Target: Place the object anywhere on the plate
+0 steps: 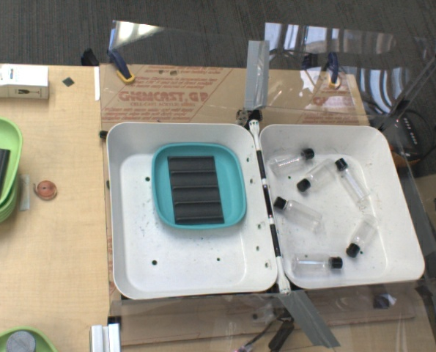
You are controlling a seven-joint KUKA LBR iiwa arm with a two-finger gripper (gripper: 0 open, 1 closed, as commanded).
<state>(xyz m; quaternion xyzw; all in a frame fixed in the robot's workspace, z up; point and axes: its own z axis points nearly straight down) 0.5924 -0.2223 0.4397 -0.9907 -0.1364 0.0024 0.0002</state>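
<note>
1. Left bin point(130, 270): a shallow white bin on the wooden counter point(49, 270). It holds a teal plate point(161, 189) with rounded corners, lying flat in the upper middle of the bin floor. A dark ridged insert point(197, 191) sits inside the plate.
2. Right bin point(397, 218): a second white bin, touching the left bin along their shared edge. It holds six clear vials with black caps, all lying on their sides and none on the plate.
3. Vials, upper group: vial A point(285, 164) lies near the bin's upper left. Vial B point(320, 171) lies just beside it, slanting down to the left. Vial C point(355, 189) slants down to the right, cap uppermost.
4. Vials, lower group: vial D point(304, 213) lies near the shared edge, cap toward the left. Vial E point(364, 235) lies near the right wall, cap at its lower end. Vial F point(311, 263) lies along the near wall, cap to the right.
5. Hand: whether it is open or closed cannot be told from this view.
6. Surroundings: a printed cardboard sheet point(166, 94) lies behind the bins. A green tray point(1, 141) holding a dark insert sits at the counter's left edge, with a small reddish disc point(46, 189) just beside it. A white box point(16, 83) lies at the upper left.
</note>
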